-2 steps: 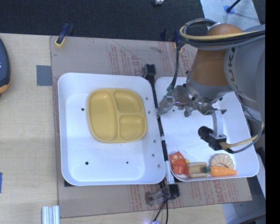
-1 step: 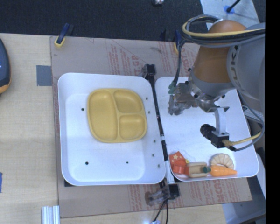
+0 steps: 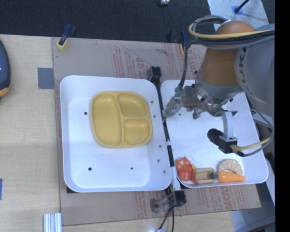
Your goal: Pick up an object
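Camera view: gripper poised over right bin, finger state impossible to tell, probably scouting toy food — carrot, bread — clustered near corner.

Toys crowd the right bin's near edge; its middle floor lies open.
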Robot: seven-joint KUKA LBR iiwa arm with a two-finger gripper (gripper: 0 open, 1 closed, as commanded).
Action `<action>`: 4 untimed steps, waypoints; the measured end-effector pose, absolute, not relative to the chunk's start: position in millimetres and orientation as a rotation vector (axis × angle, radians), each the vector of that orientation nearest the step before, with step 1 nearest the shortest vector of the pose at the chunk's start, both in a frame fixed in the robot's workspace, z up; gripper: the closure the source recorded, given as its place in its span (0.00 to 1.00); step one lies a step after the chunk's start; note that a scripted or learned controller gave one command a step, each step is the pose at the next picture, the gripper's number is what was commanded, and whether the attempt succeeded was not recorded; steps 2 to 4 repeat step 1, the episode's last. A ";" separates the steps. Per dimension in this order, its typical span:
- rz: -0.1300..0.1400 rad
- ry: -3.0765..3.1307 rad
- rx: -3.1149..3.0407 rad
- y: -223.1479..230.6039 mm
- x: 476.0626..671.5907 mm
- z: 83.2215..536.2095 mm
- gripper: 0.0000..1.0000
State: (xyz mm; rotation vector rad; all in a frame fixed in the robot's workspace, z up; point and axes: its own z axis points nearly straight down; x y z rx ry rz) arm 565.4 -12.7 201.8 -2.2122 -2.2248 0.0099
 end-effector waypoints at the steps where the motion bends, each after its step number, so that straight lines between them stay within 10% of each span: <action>1: 0.002 -2.231 -2.213 25.5 597.2 191.4 0.00; 4: 0.002 -2.231 -2.213 25.5 597.2 191.4 0.00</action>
